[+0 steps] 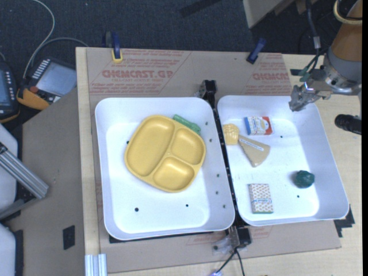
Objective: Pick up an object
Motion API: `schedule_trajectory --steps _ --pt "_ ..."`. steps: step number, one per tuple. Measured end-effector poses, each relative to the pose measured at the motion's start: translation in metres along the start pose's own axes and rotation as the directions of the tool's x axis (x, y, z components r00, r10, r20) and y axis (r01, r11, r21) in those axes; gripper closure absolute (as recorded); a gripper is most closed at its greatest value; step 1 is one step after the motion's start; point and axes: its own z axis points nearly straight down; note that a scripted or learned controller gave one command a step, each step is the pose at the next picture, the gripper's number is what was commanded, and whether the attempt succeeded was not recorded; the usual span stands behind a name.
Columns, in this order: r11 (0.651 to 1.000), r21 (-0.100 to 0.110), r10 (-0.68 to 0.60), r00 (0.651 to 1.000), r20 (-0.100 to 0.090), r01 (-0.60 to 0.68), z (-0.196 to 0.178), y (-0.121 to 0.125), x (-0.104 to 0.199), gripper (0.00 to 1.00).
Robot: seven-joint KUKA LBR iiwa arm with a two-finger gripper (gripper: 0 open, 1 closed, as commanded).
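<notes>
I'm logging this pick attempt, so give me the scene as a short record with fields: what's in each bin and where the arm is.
left bin: yellow divided plate, green item partly under its far edge
right bin: blue-and-red packet, tan brush, patterned card box, dark green ball
end effector: over the right bin's far right corner, holding nothing visible

Right bin (328,171) holds spatula (248,146), carton (257,125), box (261,198), ball (304,179).

Grey tablet (54,77) left of bench; blue clamp (255,50), yellow clamp (117,54) on board edge.
</notes>
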Motion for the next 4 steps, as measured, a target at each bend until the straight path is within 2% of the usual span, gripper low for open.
schedule_trajectory --steps 2,4 --pt "1.0 0.011 -0.005 1.0 -0.006 0.005 0.009 -0.026 0.103 1.0" --pt "1.0 0.012 -0.005 1.0 -0.006 0.005 0.006 -0.071 0.216 1.0"
